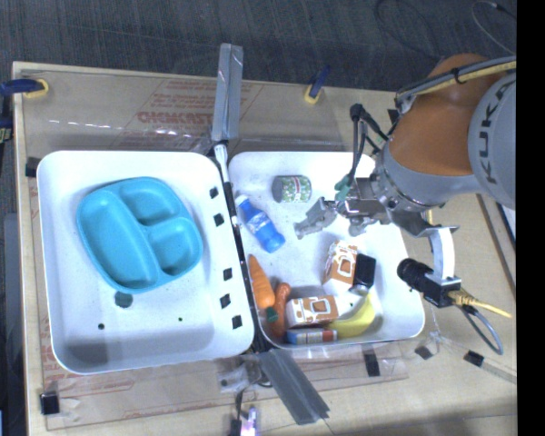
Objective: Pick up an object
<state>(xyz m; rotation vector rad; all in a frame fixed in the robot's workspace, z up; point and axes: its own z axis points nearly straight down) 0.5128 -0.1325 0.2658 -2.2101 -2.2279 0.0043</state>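
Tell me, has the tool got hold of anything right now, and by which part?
Nothing is held. The tool hangs over bare floor of the right bin, between the blue bottle and the small can, with nothing between its fingers.

A single camera is fixed above the bench (36, 89), looking down at a slant; the near edge of the bench lies at the bottom of the view and the far edge toward the top, with dark floor beyond it; the left bin (64, 334) and the right bin (254, 166) both sit whole within the view, at middling range; the arm (445, 143) comes in from the right, its upper part seemingly cut off by the edge.
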